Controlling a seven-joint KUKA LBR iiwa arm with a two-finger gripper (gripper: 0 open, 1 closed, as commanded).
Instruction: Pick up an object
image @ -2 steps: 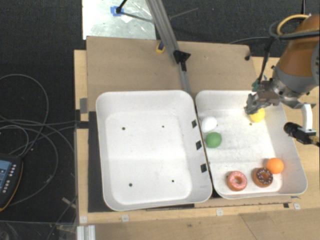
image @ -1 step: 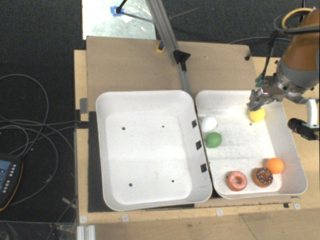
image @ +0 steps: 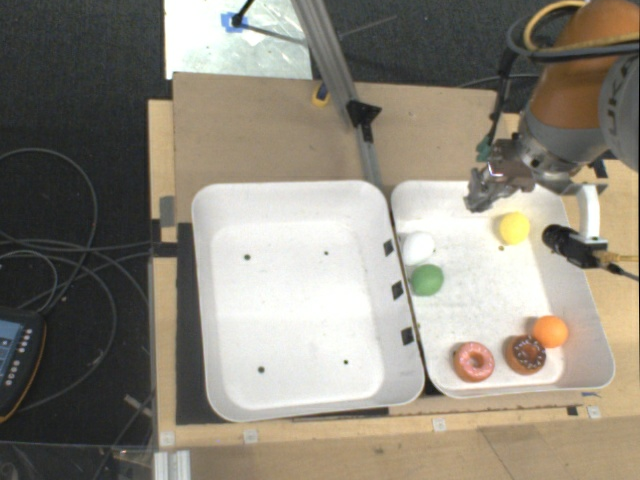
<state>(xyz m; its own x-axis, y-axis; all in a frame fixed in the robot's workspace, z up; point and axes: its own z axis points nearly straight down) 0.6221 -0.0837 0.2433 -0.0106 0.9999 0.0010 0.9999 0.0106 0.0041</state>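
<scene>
Arm (image: 580, 78) is reaching in over the right bin (image: 480, 278); gripper (image: 484, 196) is hanging above its far end, just left of the yellow ball (image: 513, 228), apart from it. Jaw state: cannot tell. White ball (image: 417, 245) and green ball (image: 427, 279) are lying touching by the left wall. Two donuts (image: 474, 361) and an orange ball (image: 549, 331) are sitting at the near end. Left bin (image: 300, 298) is lying alongside.

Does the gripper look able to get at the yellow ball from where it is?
Probably yes. The gripper hangs just left of the yellow ball, which lies apart from the other objects.
</scene>
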